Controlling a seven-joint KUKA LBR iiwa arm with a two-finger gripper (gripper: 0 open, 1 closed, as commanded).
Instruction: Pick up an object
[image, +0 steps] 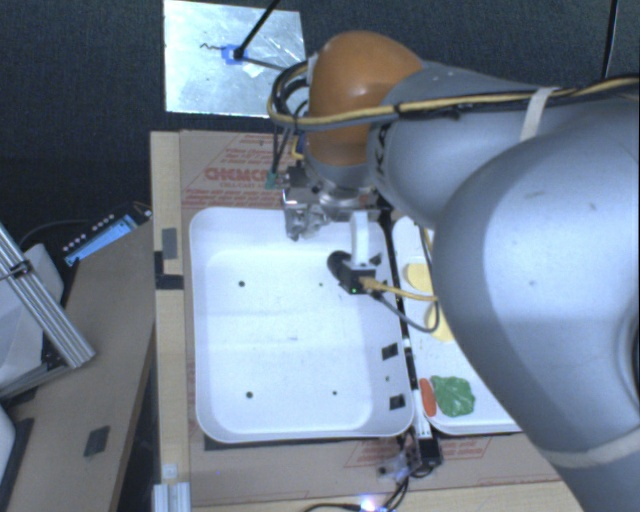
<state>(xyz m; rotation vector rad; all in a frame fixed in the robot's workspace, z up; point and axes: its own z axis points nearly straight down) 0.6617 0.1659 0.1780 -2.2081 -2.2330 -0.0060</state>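
My gripper (301, 222) hangs over the far edge of the left bin (230, 400), below the orange wrist band. Nothing shows under it but the white bin floor. In the right bin (480, 425) lie a green crumpled object (456, 395), a small orange-red piece (428, 397) touching its left side, and a yellow object (421, 279) further back, partly hidden by the arm. The grey arm covers most of the right bin.
A black part with a yellow cable (347, 272) hangs from the wrist over the left bin's right side. Brown cardboard (220, 170) lies under the bins. A metal rail (45, 310) and a blue-edged device (100, 235) sit at the left.
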